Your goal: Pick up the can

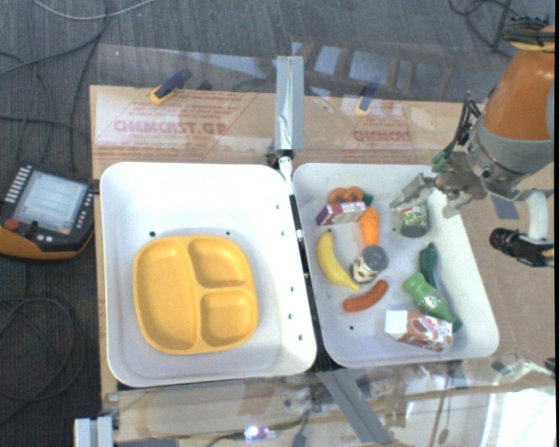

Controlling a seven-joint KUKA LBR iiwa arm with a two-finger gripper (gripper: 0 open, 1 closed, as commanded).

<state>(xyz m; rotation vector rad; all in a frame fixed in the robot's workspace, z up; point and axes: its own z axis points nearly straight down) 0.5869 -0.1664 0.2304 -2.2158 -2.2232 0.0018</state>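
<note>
So the pincer (pixel 432 192) was over the right bin's (pixel 475 338) top right area, spread open, and the can (pixel 412 219) sat right between its fingers, looked like it was off the floor but hard to say. Banana (pixel 333 260) and carrot (pixel 369 226) lay nearby. Yellow tray (pixel 197 292) sat in the left bin (pixel 121 343).

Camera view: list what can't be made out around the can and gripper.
- Gripper: finger state, too small and cluttered in the camera view.
- Can: label, too small to read.
- Pouch: print blurred.
- Arm: cut off by the right edge.
</note>
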